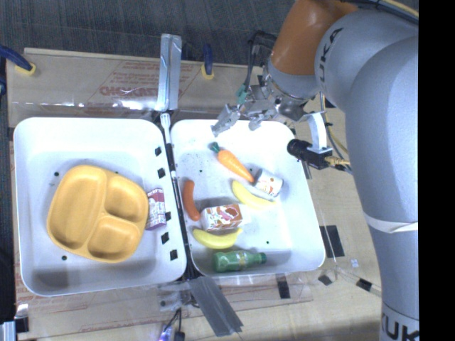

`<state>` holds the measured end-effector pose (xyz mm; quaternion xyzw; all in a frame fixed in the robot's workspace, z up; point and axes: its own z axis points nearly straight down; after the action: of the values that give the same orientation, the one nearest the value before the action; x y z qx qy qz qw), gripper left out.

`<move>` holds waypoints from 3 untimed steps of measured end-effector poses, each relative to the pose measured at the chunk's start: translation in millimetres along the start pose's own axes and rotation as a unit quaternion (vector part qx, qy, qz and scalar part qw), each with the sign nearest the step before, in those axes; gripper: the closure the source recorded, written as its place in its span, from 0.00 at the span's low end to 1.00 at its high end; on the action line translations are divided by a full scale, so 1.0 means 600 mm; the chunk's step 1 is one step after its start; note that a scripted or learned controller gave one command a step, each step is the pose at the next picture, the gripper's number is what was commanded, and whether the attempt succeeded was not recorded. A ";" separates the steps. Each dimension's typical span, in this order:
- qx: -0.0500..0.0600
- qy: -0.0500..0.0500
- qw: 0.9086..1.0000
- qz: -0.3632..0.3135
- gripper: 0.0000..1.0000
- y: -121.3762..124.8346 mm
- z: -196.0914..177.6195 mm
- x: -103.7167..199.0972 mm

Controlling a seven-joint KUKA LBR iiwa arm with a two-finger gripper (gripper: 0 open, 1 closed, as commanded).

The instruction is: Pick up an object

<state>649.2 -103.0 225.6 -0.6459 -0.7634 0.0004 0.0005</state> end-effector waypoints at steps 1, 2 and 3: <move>0.000 -0.001 0.997 -0.082 0.00 -0.012 -0.088 -0.041; 0.003 0.000 0.994 0.112 0.00 -0.075 -0.032 -0.015; 0.002 0.000 0.999 -0.043 0.00 -0.059 0.047 -0.042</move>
<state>618.3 -133.8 197.7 -0.6122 -0.7907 0.0013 0.0019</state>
